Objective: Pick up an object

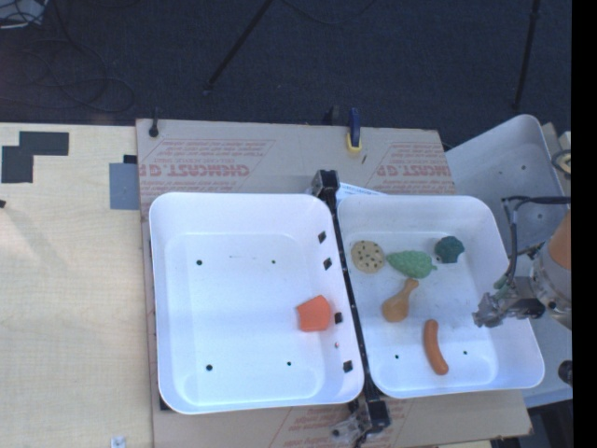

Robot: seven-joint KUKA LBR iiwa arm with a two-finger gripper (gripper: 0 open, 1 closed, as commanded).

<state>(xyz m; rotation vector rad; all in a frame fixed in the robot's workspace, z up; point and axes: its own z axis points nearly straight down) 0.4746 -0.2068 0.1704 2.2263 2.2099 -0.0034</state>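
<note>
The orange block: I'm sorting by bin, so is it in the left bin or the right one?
In the left bin. The orange block lies on its floor near the divider; the toy foods lie in the right bin.

Two smooth, glossy white plastic bins (177, 343) rest on matt brown printed cardboard (242, 161).

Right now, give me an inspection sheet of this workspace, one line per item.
Surface: cardboard-covered bench bearing two shallow white plastic bins.
Job's things: orange block in the left bin; speckled round cookie, green leaf-shaped toy, dark green lump, tan drumstick toy and orange sausage toy in the right bin.
Clutter: blue-and-yellow clamp.
Gripper: gripper at the right bin's right wall.
Cables: black cables on dark floor.
Surroundings: nothing seen.
</note>
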